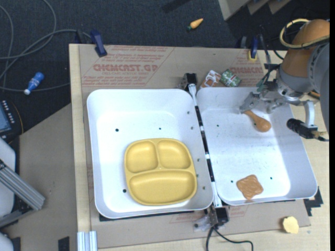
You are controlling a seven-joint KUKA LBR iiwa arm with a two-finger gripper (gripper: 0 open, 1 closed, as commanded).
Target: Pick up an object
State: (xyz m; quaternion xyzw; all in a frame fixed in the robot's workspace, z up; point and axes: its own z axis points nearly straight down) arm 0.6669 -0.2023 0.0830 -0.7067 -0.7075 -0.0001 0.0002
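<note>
A brown drumstick-shaped object (pixel 260 122) lies in the right white bin (pixel 230 140) near its far right corner. My gripper (pixel 258 106) hangs right over the object's thin end, at the bin's back edge. Its fingers look spread, with nothing held between them. A flat brown toast-like piece (pixel 249 186) lies near the front edge of the same bin. The left white bin (pixel 110 114) holds a yellow divided plate (pixel 159 170).
Crumpled small packages (pixel 221 78) sit on the cardboard just behind the right bin. A yellow lump (pixel 289 224) lies on the bench at the front right. Blue clamps (pixel 97 42) hold the cardboard's back edge. The arm's wrist (pixel 296 77) stands over the bin's right rim.
</note>
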